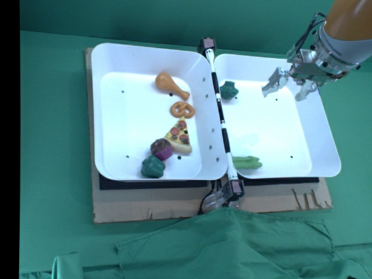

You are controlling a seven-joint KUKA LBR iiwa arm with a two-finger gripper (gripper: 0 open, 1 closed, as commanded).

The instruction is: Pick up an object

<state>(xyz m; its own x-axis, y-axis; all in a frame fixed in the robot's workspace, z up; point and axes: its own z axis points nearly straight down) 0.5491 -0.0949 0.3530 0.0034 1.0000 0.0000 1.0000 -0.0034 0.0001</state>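
Claw [289, 86] hangs open over the far right part of the right bin [317, 132], 2 fingers spread, nothing btwn them. In that bin: a dark green broccoli piece [228, 90] near the divider w/ the left bin [116, 127], well left of the claw, and a green bean pod [246, 163] at the near edge. Left bin holds 5 items: drumstick [171, 85], pretzel [182, 109], pizza slice [179, 135], cupcake [161, 149], green pepper [153, 167].
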